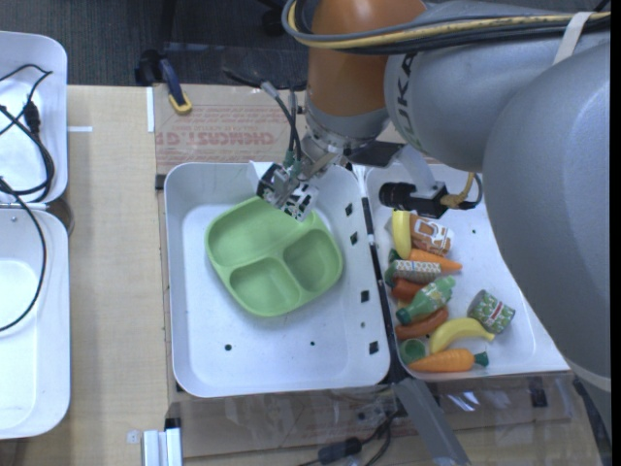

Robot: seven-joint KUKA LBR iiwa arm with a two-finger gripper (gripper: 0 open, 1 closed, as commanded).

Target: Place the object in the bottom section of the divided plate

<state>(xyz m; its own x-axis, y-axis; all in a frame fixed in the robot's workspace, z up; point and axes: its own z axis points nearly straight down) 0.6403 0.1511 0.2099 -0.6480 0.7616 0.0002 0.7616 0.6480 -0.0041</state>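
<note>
The green divided plate [275,257] lies in the left bin [194,348], toward that bin's far right part, with one large compartment on its far-left side and two smaller ones along its near-right side; all three look bare. Just over the plate's far rim, near the bin's far edge, hangs the gripper [288,194], reaching down from the orange-banded wrist, and at its tip sits something small, white with dark marks, that may be the object or part of the tool itself; I cannot tell which, nor whether the claw is spread or pinched on anything. To the right, across the wall between the bins, the right bin [505,260] carries a heap of toy food: a yellow banana [458,331], an orange carrot [444,361], a green bottle [427,301] and a small boxed item [430,233] among them, bunched against its left wall. My judgement is that the step in hand is the carry-and-place over the plate, with nothing set down yet. If the claw does carry the piece, the next move calls for shifting toward the bin's near edge until it stands over the plate's nearest compartment, lowering close to its floor, then letting go cleanly inside the ridges.
</note>
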